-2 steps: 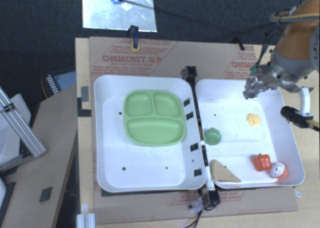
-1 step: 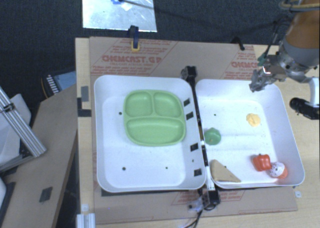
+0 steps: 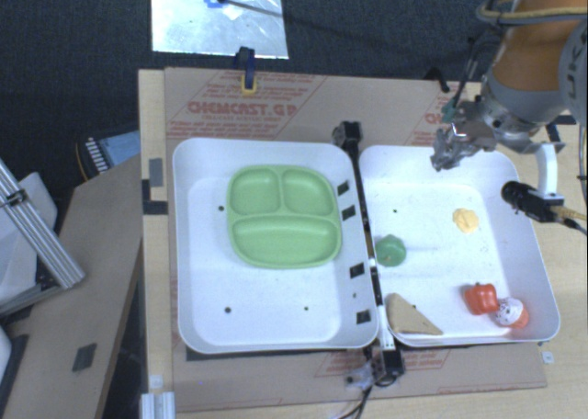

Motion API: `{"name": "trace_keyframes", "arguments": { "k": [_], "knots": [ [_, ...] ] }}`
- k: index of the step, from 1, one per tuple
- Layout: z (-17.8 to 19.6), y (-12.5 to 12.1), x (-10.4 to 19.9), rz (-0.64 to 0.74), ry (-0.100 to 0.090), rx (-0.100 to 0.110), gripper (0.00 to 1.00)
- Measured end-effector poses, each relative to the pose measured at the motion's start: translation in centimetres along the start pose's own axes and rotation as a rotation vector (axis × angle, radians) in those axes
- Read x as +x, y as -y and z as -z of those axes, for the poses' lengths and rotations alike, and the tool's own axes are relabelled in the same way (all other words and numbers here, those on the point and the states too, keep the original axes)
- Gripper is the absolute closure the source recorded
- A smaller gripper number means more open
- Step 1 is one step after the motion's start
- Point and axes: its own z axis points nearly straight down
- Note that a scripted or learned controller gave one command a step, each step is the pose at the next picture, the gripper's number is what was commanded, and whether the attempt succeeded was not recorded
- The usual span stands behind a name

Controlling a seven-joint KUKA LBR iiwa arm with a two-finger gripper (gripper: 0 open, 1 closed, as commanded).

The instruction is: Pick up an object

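I see a cardboard-topped bench (image 3: 276, 100) bearing two white bins. The left bin (image 3: 197, 252) holds a green divided plate (image 3: 283, 217). In the right bin (image 3: 418, 210) lie a tan wedge (image 3: 412, 316), green lump (image 3: 391, 250), orange-red toy (image 3: 480, 298) and yellow piece (image 3: 466, 220). The gripper (image 3: 447, 152) hangs over its far edge; whether its jaws are apart I cannot tell.

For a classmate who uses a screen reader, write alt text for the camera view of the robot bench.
The robot's gripper hangs over the far edge of the right bin, which holds a yellow piece, a green lump, a tan wedge, an orange toy and a white toy. The left bin holds a green divided plate.
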Motion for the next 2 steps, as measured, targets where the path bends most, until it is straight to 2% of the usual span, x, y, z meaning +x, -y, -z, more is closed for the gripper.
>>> {"name": "trace_keyframes", "arguments": {
  "k": [2],
  "knots": [
    [-2.4,3.3,9.6,0.002,-0.002,0.002,1.00]
  ]
}}
